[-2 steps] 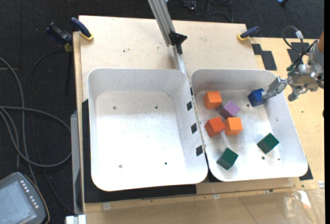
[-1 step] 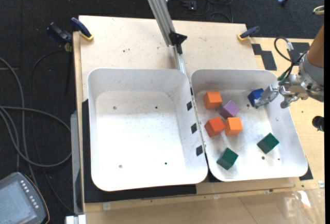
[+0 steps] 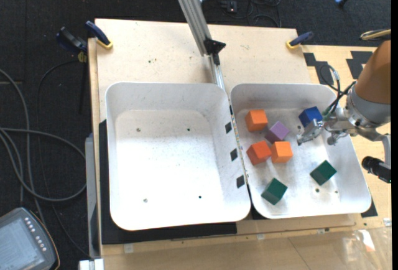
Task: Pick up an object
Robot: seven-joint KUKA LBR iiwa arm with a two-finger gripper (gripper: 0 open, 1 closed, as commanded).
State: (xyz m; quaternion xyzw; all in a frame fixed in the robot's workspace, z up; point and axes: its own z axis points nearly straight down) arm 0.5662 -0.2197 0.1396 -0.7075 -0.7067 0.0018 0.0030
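The claw [image 3: 316, 132] is hanging over the right bin [image 3: 348, 200], beside the blue cube [image 3: 310, 116] near its far edge; its opening I cannot tell.

**Bench surface and items resting on it**

The pale speckled bench [image 3: 168, 51] carries two shallow white bins side by side: the left bin [image 3: 118, 157] and the right bin [image 3: 357, 191], rims touching. Clamps grip its far corners: left clamp [image 3: 98, 34], right clamp [image 3: 300, 40].
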